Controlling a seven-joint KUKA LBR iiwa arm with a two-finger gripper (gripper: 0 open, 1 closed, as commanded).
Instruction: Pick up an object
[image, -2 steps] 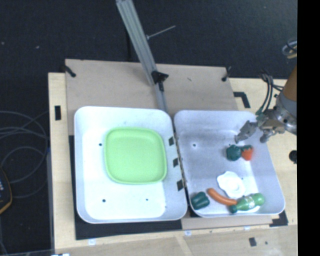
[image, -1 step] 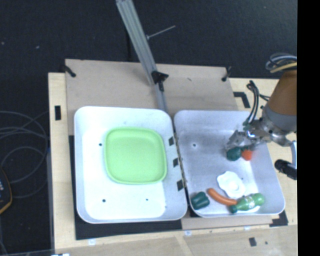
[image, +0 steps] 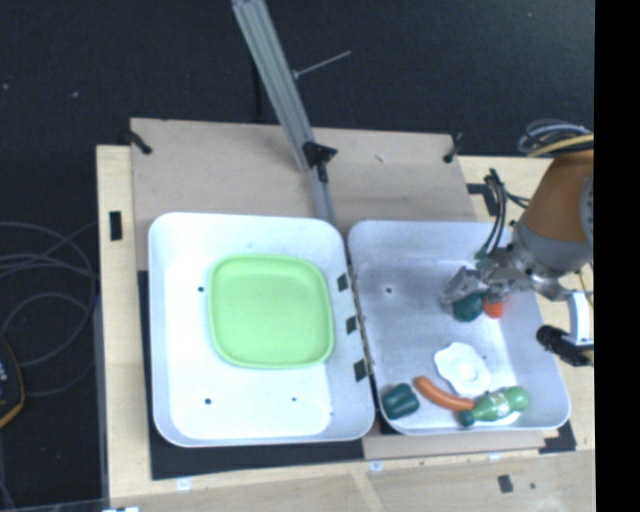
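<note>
here the gripper (image: 478, 287) is low in the right white bin (image: 400, 262), down over a small dark green rounded object (image: 467, 309) beside an orange piece (image: 494, 308), likely for grasping; its grip state i cannot tell.

The left bin (image: 180, 400) holds a green plate (image: 270, 310). A grey pole (image: 285, 95) rises at a slant behind the bins. Black cables (image: 40, 265) lie left of the worktop (image: 230, 165).
</note>
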